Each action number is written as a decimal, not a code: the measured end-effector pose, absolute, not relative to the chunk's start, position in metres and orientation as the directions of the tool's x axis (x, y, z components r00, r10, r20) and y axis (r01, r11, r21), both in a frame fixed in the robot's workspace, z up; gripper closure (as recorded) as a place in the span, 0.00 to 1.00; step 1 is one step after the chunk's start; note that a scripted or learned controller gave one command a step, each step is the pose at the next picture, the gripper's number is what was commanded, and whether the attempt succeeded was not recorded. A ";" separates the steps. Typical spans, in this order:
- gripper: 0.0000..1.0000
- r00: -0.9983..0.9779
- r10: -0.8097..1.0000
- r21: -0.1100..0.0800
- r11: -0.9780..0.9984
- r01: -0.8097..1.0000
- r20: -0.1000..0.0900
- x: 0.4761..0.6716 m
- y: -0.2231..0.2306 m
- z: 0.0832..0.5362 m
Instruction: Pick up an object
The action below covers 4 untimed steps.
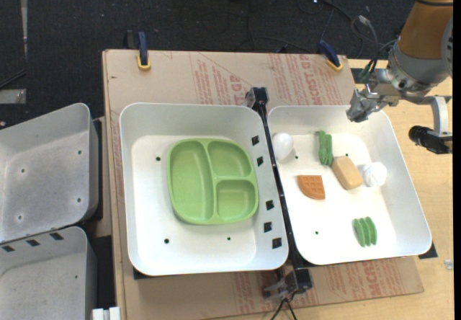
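Landmark: we take the black divider between the two white bins as our reference.
Left bin: left of the divider we see a green sectioned plate, with bare white floor all round it up to the bin walls.
Right bin: right of the divider, it carries the small items.
Nearest item: a green ribbed piece lies well right of the divider, close to the near rim, with open floor to its left.
Middle items: an orange wedge is nearest the divider; a tan block sits further right, touching a white lump.
Farther items: a white ball sits just beside the divider; a green pod lies to its right.
Gripper: we see it over the right bin's far rim, well right of the divider, apart from every item.
Jaws: we cannot tell how they stand.
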State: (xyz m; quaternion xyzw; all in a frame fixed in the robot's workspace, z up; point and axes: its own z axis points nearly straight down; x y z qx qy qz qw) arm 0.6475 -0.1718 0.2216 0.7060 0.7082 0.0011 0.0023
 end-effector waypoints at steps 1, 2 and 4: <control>1.00 -0.003 1.000 0.004 0.003 1.000 -0.001 0.648 -0.172 0.274; 1.00 -0.004 1.000 0.000 0.004 1.000 0.000 0.639 -0.118 0.272; 1.00 -0.006 1.000 -0.002 0.006 1.000 0.000 0.597 -0.016 0.271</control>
